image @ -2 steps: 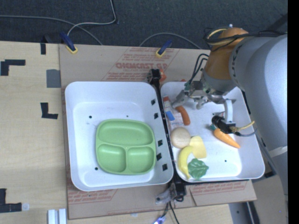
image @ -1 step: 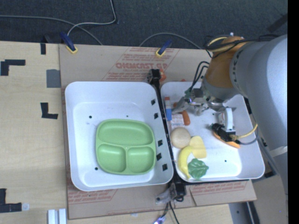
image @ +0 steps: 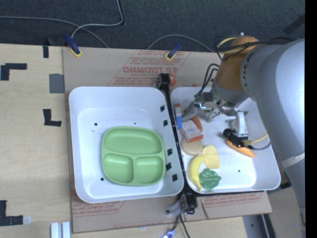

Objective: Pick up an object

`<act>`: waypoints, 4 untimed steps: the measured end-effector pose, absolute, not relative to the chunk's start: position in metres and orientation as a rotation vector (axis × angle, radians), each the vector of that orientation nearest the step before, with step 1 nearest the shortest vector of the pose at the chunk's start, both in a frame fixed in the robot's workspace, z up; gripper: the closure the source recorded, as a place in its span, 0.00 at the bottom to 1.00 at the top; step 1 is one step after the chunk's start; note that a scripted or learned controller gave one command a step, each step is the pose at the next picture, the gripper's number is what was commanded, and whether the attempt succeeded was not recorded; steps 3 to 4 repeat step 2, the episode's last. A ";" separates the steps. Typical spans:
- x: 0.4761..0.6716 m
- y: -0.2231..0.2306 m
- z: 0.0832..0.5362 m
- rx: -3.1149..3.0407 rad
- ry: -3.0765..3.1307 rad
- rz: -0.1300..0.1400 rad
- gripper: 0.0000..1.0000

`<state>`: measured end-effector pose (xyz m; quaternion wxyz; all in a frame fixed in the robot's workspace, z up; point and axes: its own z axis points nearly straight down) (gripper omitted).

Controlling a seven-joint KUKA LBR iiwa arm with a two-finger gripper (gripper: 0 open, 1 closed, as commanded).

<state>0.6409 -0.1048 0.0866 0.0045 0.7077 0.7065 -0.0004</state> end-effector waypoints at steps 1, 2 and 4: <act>0.657 -0.111 0.086 2.218 2.222 0.002 0.00; 0.657 -0.110 0.096 2.215 2.224 0.001 1.00; 0.657 -0.110 0.096 2.215 2.224 0.001 1.00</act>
